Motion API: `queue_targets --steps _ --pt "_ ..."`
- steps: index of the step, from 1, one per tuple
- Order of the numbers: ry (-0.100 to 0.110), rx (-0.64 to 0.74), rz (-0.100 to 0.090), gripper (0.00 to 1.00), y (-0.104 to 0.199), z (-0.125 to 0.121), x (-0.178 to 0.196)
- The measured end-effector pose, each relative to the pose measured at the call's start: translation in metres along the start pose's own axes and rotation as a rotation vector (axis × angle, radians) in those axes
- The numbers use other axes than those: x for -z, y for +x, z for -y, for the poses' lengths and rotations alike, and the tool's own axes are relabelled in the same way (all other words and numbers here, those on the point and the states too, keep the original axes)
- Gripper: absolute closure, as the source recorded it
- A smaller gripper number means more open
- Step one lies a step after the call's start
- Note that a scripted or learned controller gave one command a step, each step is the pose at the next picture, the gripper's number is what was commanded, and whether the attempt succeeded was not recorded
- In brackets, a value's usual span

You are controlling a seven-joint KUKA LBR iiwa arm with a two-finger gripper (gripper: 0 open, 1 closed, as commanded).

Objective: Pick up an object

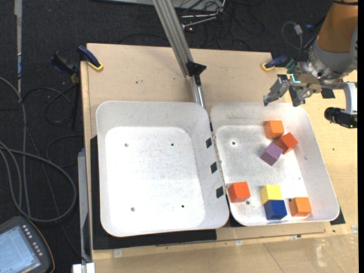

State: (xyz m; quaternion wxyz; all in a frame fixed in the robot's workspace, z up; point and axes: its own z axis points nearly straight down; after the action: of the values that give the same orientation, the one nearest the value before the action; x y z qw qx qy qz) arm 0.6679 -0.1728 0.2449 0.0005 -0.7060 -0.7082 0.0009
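From my seat the gripper (286, 91) hangs above the far rim of the right bin (318, 152), and its two fingers stand apart with nothing between them. What the next move turns on, as I read it, is that the nearest candidate, the orange block (273, 128), lies below the jaws in the view, toward the near side of the bench and slightly inward, so I judge the arm must come forward and down to reach it. Just beside it sit a red-orange block (288, 141) and a purple block (271, 153), the three bunched closely, touching or nearly so, which may crowd a finger. Farther toward me rest another orange cube (239, 191), a yellow cube (271, 193) pressed against a blue cube (275, 209), and one more orange piece (300, 206). All look like small hard cubes with matte faces and no real long axis; the bin floor is smooth white, lightly speckled.
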Motion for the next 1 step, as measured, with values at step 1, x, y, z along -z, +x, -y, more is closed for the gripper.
queue_targets --steps 1 --pt "0.001 0.001 0.000 0.00 0.0025 -0.0057 -0.0449"
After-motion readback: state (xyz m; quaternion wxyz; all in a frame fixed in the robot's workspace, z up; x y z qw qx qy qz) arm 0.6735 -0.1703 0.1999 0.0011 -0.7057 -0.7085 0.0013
